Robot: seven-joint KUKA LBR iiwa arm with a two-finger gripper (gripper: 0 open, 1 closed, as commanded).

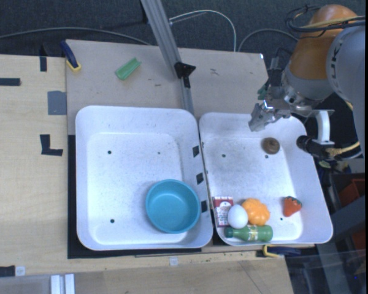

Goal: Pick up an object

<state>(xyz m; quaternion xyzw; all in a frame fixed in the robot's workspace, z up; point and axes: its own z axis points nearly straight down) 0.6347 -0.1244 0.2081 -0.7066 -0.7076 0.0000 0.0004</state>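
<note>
Fingers (258, 121) appear drawn together and empty, poised over the right white bin's (306, 164) far end. A small brown round piece (270, 144) lies just beside them; being probably light, stiff and low, it is best pinched across its rim.

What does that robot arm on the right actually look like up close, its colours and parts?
The arm is smooth rounded grey metal with an orange band above the wrist. Thin black cables loop over its top. At its end sits a small metallic grey gripper, darker and more angular than the arm's curved shell.
</note>
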